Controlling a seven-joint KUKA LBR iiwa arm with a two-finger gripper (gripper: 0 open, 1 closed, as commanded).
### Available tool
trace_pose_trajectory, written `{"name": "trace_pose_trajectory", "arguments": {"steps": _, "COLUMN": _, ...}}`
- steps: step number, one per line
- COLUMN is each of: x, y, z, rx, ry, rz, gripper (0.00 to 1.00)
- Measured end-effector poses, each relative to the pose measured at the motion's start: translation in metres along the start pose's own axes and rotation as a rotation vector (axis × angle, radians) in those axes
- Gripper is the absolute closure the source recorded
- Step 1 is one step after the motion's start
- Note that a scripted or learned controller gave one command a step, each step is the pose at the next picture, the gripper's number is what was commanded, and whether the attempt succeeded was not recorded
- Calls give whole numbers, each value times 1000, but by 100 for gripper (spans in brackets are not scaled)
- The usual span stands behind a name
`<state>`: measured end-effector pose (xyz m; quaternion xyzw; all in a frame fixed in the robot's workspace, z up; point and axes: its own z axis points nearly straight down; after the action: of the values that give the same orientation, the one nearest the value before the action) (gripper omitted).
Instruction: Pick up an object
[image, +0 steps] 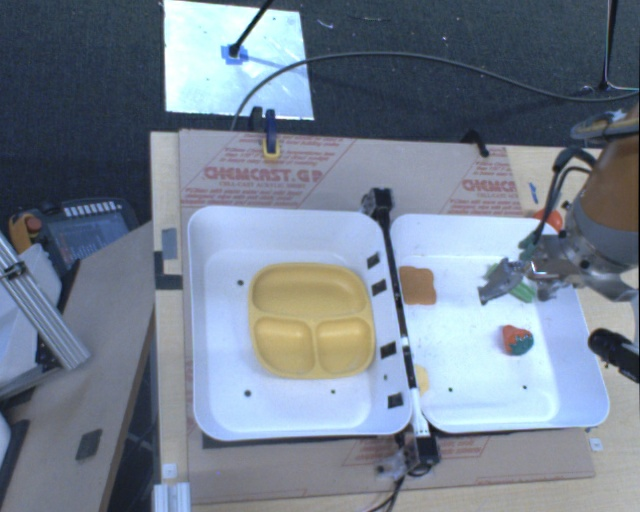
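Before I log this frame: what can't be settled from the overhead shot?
- Gripper: small and dark in the camera view, so its state and any contact with the green object beside it are unclear.
- Green object: partly covered by the gripper, shape unreadable.
- Pale yellow item by the right bin's divider edge: too small to identify.
- Arm: cut off by the right edge.

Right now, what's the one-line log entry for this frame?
gripper: over right bin, by green object | grasp: unconfirmed | orange piece, red-green object: untouched
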<state>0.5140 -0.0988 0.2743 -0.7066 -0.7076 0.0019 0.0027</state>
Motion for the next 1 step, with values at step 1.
{"name": "trace_pose_trajectory", "arguments": {"steps": 1, "x": 0, "y": 2, "z": -4, "rx": -9, "ry": -1, "rz": -2, "gripper": 0}}
